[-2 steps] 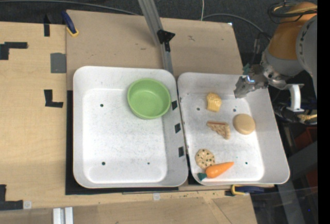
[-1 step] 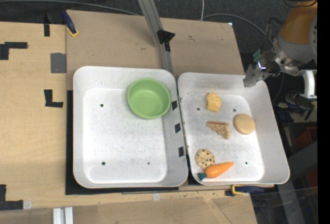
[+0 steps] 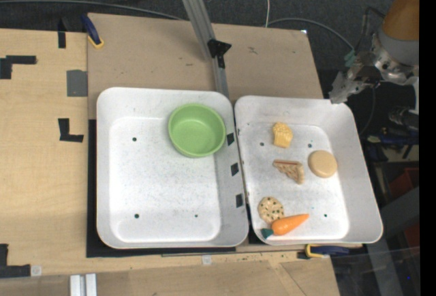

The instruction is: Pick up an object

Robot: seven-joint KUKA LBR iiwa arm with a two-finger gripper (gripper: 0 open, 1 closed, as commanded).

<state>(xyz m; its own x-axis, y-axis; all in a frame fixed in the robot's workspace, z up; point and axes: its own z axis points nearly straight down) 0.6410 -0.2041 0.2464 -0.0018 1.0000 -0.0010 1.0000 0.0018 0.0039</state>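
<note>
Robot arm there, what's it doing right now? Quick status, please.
Gripper at right bin's far corner, holding nothing seen. Five food items untouched, orange carrot nearest front. Green bowl in left bin, not in the way.

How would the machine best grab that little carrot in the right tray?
Probably from straight above, closing the pincer across the carrot at its thick orange middle. It lies flat and long, pointing roughly left to right, so its narrow width suits two fingers. The cookie and the right bin's front wall sit close, so side approaches look cramped.
</note>
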